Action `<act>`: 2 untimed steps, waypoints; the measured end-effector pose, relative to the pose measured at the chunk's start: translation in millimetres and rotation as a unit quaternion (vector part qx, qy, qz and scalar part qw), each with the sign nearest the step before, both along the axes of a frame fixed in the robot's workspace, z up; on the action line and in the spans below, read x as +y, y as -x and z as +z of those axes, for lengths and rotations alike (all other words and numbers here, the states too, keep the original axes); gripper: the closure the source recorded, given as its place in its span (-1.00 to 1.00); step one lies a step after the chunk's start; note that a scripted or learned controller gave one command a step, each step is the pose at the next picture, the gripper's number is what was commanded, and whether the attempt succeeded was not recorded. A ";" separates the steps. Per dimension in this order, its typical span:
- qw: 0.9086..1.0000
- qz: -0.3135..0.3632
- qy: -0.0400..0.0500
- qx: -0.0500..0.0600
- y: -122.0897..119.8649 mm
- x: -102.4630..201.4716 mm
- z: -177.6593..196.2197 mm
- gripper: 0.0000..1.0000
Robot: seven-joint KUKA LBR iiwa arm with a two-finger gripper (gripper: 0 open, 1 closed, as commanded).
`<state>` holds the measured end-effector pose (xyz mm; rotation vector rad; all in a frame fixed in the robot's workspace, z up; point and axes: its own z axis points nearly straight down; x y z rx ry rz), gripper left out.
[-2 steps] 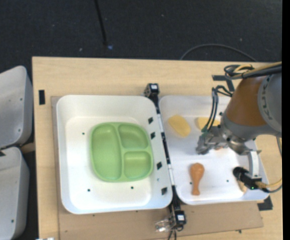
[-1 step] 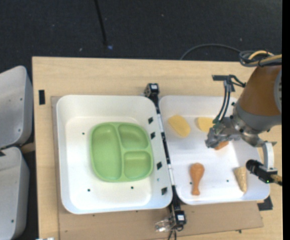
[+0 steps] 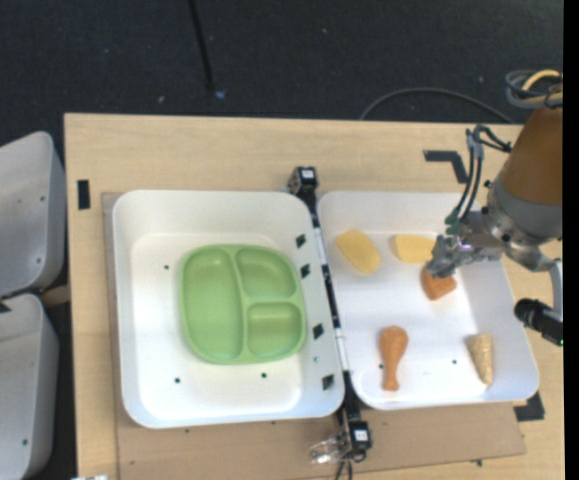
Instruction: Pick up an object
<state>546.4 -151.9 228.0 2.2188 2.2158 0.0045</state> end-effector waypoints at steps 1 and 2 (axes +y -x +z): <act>1.000 0.002 0.000 0.000 -1.2 -1.5 53.8 1.00; 1.000 0.003 -0.001 0.003 -7.8 45.4 37.2 1.00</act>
